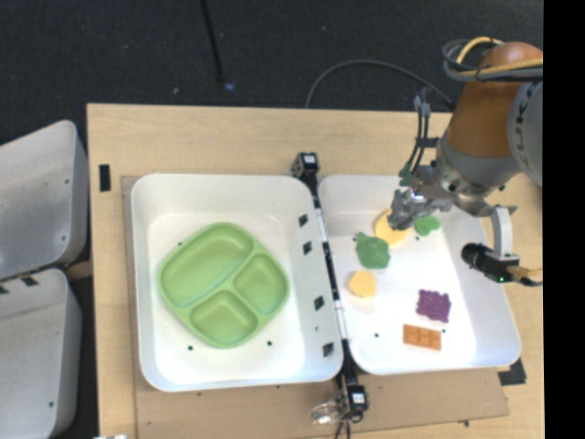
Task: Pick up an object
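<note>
My gripper (pixel 403 216) hangs low over the far part of the right bin (pixel 484 337), directly above a pale yellow piece (pixel 391 232) that it partly hides. A small green piece (pixel 426 226) lies just to its right. A larger green leafy piece (pixel 372 250) sits just to its left and nearer the front. Further forward lie a round yellow-orange piece (pixel 363 284), a purple bumpy piece (pixel 433 305) and a flat orange block (pixel 422 337). I see nothing lifted off the bin floor.
The left bin (pixel 155 355) holds a green divided plate (pixel 224 284). A black divider with clips (pixel 322 263) runs between the bins. A black fitting (pixel 484 260) sticks in over the right bin's right wall. White chairs (pixel 37 208) stand at the left.
</note>
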You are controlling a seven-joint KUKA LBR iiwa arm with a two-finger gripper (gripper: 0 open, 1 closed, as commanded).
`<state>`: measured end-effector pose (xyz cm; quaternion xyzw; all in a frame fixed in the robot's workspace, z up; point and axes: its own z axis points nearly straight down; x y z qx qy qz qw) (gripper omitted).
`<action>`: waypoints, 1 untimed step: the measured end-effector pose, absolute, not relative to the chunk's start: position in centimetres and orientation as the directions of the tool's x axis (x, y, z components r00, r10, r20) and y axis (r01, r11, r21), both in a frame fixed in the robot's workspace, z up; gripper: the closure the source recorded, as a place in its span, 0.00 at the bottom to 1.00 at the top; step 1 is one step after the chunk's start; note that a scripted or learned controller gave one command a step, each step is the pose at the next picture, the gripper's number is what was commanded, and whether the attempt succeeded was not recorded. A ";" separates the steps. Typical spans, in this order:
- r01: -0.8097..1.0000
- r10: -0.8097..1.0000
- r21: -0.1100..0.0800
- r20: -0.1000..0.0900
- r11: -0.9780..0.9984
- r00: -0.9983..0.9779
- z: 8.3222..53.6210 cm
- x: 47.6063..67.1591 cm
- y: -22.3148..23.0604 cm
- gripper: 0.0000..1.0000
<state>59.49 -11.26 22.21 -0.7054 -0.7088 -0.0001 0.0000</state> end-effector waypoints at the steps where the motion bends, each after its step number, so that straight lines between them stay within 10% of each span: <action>1: 1.000 1.000 0.001 0.002 0.007 -0.007 23.6 58.5 -6.2 1.00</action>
